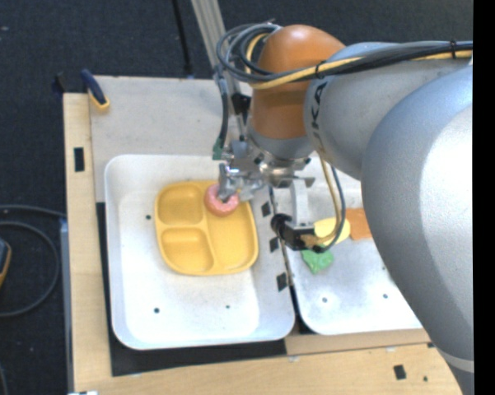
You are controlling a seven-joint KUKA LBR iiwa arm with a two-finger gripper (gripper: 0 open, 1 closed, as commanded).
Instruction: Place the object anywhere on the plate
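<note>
gripper (228, 189) over plate's top right edge | closed on pink donut (223, 202) | yellow plate (204, 229) in left bin (189, 319)

Right bin (354, 315) largely covered by the grey arm (412, 138), orange object (358, 223) half hidden behind the arm, end effector (231, 189) fingertips too small to tell apart against the pink ring (222, 202), counter (78, 220) cut off at the bottom edge

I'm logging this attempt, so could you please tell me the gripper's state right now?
Gripper: over the yellow plate's top right edge at the pink ring; state cannot be told.
</note>
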